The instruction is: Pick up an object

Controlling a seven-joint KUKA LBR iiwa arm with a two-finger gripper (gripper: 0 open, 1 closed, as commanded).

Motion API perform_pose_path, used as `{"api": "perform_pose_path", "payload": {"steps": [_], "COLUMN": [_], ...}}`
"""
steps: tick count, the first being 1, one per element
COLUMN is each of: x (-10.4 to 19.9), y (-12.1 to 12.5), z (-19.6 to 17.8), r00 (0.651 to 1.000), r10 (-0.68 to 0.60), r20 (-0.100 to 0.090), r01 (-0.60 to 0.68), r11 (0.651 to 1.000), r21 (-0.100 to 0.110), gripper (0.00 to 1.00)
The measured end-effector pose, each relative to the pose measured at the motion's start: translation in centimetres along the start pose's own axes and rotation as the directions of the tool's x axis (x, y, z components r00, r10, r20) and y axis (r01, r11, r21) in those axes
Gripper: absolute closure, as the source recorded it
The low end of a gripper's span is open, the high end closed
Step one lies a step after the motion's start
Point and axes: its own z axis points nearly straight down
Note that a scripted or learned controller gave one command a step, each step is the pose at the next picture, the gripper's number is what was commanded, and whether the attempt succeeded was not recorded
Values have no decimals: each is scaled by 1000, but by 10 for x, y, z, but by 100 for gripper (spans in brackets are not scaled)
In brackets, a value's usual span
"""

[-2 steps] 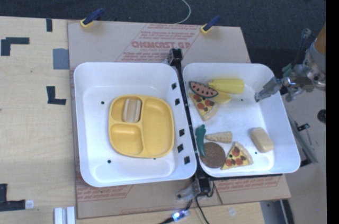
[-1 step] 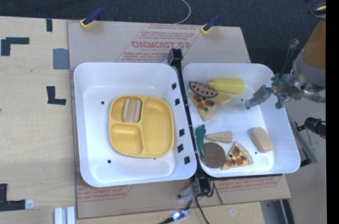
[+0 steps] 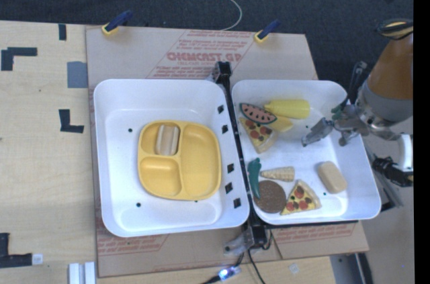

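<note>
Over the right bin: the gripper hangs low above bare white floor, reaching in from the right on the grey arm with its orange band.
Tool state: the two dark fingers look spread a little with nothing between them; it grips nothing.
Right bin: holds all the loose toy food.
Corn cob: yellow, lying crosswise at the far side, left of the gripper and a little beyond it.
Watermelon slice: just left of the corn, against the far-left part of the bin.
Pizza slice: just near of the watermelon.
Bread roll: tan, near-right, closest thing on the near side of the gripper.
Near-edge cluster: a pale cone, a brown cookie, a second pizza wedge and a teal piece, packed close.
Left bin: holds a yellow divided plate with a small tan piece in its far-left compartment.
Task stage, as judged: no pick made yet; nothing lies right under the fingers.
Risk: closing here would likely catch only air, since the spot below is bare.
Risk: a sideways shift towards the corn could nudge it into the pizza slice, because it is round and rolls.
Risk: the bread roll is smooth and rounded, so an off-centre pinch may squeeze it out.
</note>
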Motion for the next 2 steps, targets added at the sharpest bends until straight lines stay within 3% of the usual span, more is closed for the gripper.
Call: {"api": "perform_pose_path", "payload": {"steps": [2], "x": [7], "y": [3], "z": [88], "r00": [1000], "r10": [0], "r20": [2], "r01": [0], "r11": [1000], "r21": [-4], "gripper": [0]}}
